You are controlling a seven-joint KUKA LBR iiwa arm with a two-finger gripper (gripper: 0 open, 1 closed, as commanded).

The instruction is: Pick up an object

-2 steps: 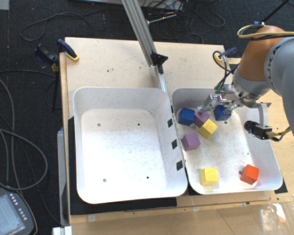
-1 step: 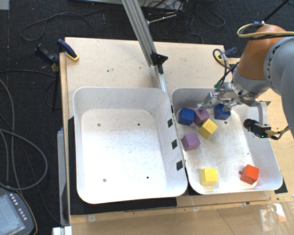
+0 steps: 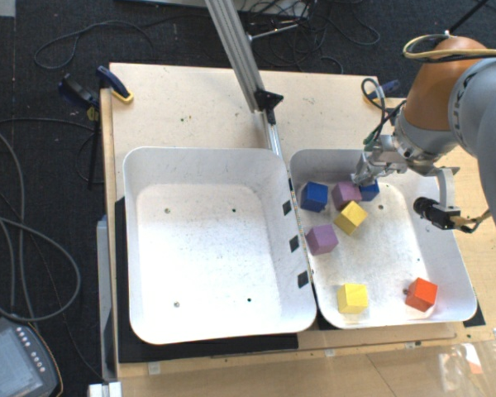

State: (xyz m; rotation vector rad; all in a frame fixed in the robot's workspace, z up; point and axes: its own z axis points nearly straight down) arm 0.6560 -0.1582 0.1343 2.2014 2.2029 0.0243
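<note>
The right bin [image 3: 446,246] holds several coloured blocks. A blue block [image 3: 314,196], a purple block [image 3: 345,194] and a smaller blue block [image 3: 369,192] lie near its far edge. My gripper [image 3: 366,176] is low over that far edge, right above the smaller blue block and beside the purple one. Its tip hides part of the smaller blue block. A yellow block [image 3: 351,217] and a second purple block [image 3: 321,239] lie just nearer the front. Another yellow block [image 3: 352,298] and an orange block [image 3: 421,294] sit by the front wall.
The left bin [image 3: 149,180] stands beside the right one, with a shared divider wall [image 3: 298,238] between them. A slanted metal pole [image 3: 240,48] rises behind the bins. Cables hang beside my wrist at the right bin's far right.
</note>
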